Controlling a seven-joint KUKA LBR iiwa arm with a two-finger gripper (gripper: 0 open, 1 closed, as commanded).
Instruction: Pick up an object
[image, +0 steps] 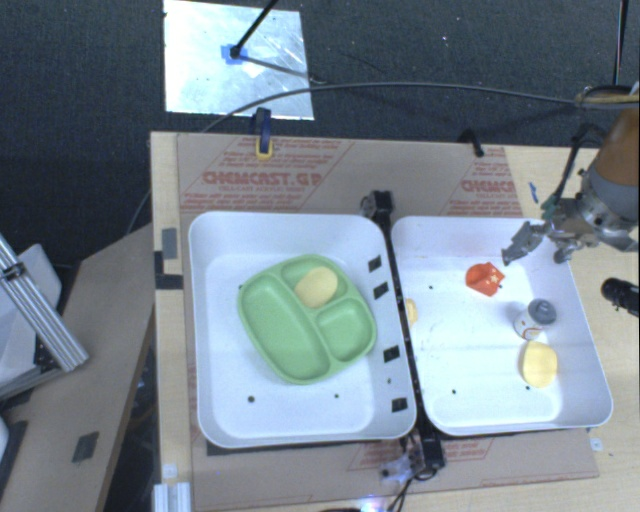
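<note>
My pincer (540, 243) hangs over the upper right corner of the right-hand shallow white plastic bin (590, 400), its two grey fingers spread apart with nothing between them, one fingertip reaching left toward the bin's middle and the other pointing down near the far right wall. Just to the left of and slightly below the left fingertip lies a small crumpled red-orange object (484, 279) on the bin floor, near the pincer but not touching it. Lower down in the same bin, a small round grey-and-white object (536, 316) sits just above a pale yellow lemon-shaped object (538, 364), the two close together toward the right wall. A small yellowish piece (410, 312) rests against this bin's left wall, beside the black divider clips (385, 291) that run between the two bins. In the left-hand shallow white plastic bin (215, 400) lies a light green plastic tray with three compartments (290, 335), set at a tilt, and a pale yellow rounded object (318, 287) sits in the tray's upper compartment. Both bins rest side by side on a brown cardboard sheet printed with red lettering (262, 175) that covers the bench (110, 300). My grey arm with its orange band (612, 150) enters from the right edge, above the right bin. Beyond the bench, on dark carpet (80, 80), lies a shiny silver square panel (238, 58).
</note>
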